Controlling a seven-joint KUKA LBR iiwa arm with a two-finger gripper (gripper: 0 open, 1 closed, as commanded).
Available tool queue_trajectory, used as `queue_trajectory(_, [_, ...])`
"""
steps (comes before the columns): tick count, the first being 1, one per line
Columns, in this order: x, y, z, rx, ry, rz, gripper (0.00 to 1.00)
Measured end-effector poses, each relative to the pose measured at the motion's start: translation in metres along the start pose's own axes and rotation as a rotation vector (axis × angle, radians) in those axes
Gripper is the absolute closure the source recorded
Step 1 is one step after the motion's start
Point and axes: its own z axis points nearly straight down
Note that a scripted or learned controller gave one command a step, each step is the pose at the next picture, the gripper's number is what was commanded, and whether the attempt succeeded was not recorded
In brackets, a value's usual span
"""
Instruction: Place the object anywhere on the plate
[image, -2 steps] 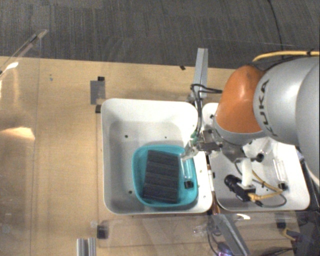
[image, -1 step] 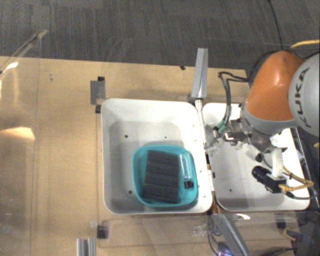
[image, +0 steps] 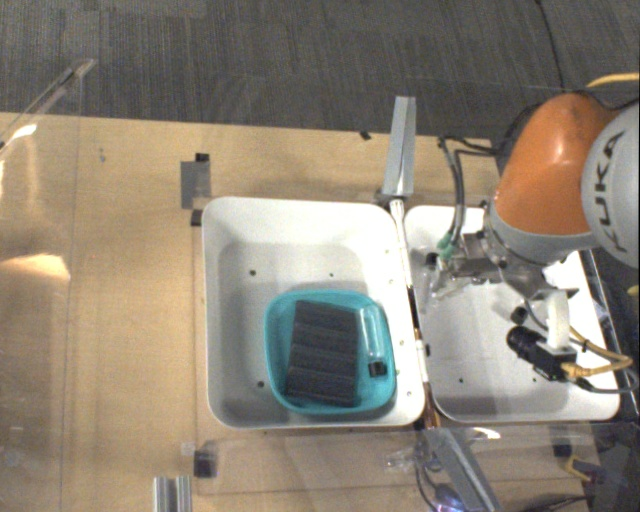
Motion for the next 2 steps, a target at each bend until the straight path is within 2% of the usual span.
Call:
queue_trajectory(1, [0.0175,0.0159,0.0447,0.011,0.001,-0.077,1.0])
queue_trajectory(2, [0.0172,0.0159,0.0446,0.01,0.001,-0.076,0.0])
